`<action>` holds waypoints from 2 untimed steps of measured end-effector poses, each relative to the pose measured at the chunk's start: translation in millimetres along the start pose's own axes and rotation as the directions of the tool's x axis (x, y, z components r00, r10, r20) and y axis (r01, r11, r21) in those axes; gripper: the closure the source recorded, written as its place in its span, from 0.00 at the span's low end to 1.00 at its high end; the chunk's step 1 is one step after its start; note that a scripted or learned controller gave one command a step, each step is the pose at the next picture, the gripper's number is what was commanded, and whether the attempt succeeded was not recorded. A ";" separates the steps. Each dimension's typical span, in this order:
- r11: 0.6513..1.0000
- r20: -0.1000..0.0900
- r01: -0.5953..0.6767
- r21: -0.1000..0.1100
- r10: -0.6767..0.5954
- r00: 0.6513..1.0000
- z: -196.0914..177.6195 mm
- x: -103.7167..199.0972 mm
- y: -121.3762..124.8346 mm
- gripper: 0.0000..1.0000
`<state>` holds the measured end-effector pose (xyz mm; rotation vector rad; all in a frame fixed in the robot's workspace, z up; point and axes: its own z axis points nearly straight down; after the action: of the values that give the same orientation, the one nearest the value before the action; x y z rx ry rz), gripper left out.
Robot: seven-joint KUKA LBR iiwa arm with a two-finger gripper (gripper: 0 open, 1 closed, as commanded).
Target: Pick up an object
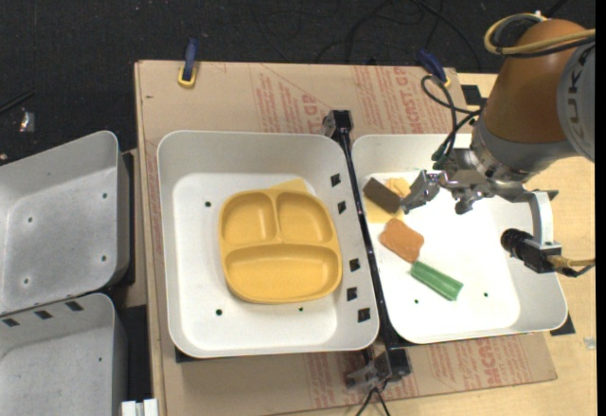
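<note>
Three loose items are lying in the right bin: nearest the camera a green block, behind it an orange sponge-like piece, then a brown block touching a yellow piece by the divider. A yellow compartment tray is sitting in the left bin. Beyond, the gripper is hovering over the brown block's right side; whether its claw is apart or together I cannot tell. Recommendation: descend centred on one item, clear of its neighbour, before closing.
</note>
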<state>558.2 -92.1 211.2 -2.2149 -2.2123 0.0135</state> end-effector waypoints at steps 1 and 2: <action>1.000 0.001 0.002 -0.013 -0.002 1.000 -7.1 0.0 2.6 0.00; 1.000 0.002 -0.001 -0.010 0.001 1.000 40.2 -8.2 0.7 0.00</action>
<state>558.3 -100.2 171.0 -2.2217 -2.2172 0.0042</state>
